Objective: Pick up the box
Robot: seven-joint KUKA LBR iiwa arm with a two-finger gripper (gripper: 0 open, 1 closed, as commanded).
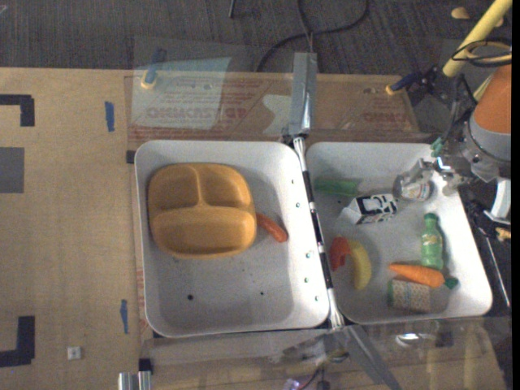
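Dark carpet with a looping black cable runs across the top of the view, and below it a cardboard-covered counter [65,218] carries two shallow white bins side by side. The left bin [236,307] holds an orange divided plate [201,208] with a small orange carrot-like piece [273,228] touching its right edge.

The right bin [471,299] is the busy one. The box [375,207] — a small white carton with dark markings, something like a toy milk carton — lies on its side in the upper middle of that bin, its long axis running roughly left to right with a slight tilt. The tool [418,184] sits just up and to the right of it, close beside the box but not over it, at the end of the grey arm with its orange band coming in from the right. Glare and blur hide the tool's tips, so whether it is open or closed I cannot tell; nothing is visibly between them.

The coming move likely means a short shift left and toward the near side, then a descent across the box's narrow width.

Around it lie a green piece [337,186], a red and yellow fruit pair [351,260], a green bottle [431,240], a carrot [418,275] and a patterned block [409,296] — none touching the box.
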